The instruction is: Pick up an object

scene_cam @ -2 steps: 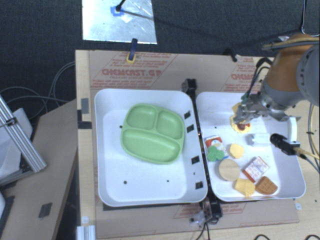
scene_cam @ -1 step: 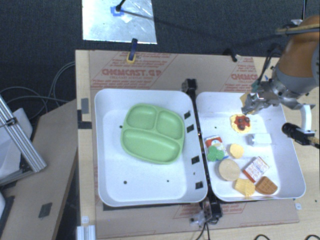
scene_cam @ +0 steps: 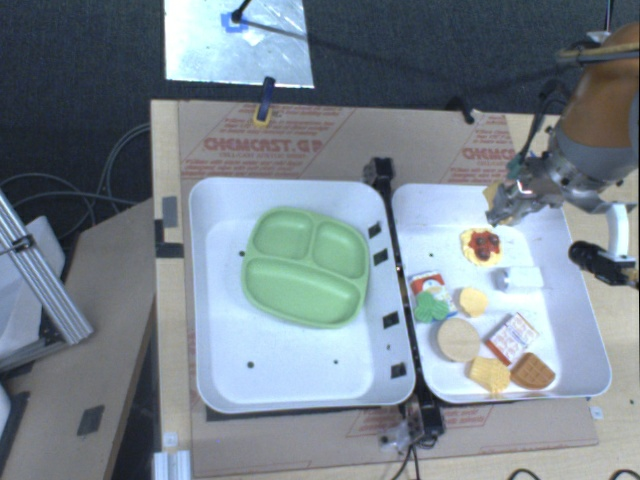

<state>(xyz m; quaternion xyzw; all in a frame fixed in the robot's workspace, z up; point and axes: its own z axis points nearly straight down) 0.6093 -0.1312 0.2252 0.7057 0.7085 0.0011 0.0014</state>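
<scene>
We cannot tell whether the fingers are apart or together: the gripper is a dark blur hanging over the right bin, just up and to the right of a round yellow toy with a red top. We take that toy as the likeliest pick, and it lies free on the bin floor. To do this well, we judge the arm should shift toward the toy and centre over it before dropping, since the toy is flat and gives little to grip. Below the toy sit a green piece, a tan disc, a small packet and a waffle, crowded together. Left of the toy, the other bin holds a green tray. The arm's upper part is cut off at the frame edge.
</scene>
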